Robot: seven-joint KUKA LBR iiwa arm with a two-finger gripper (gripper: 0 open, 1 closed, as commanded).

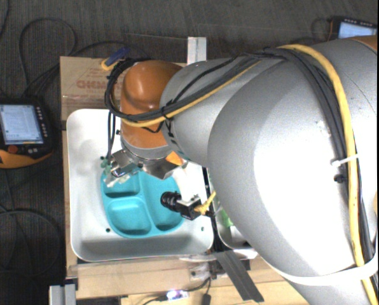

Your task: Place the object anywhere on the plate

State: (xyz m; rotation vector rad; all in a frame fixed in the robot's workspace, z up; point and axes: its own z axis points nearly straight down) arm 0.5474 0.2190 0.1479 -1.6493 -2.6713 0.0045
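Arm (291, 164) fills the right side and hangs its gripper (121, 170) over plate (138, 208) in left bin (88, 234), prob. for placing; gripper state: cannot tell.

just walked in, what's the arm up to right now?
The KUKA arm is reaching in from the right over the left white bin. Its hand sits low at the upper-left corner of the teal divided plate lying in that bin. Whether it holds the object can't be told from this angle; the wrist blocks the view. The job is to place the object on the plate, and no object is visible on the plate's exposed compartments.
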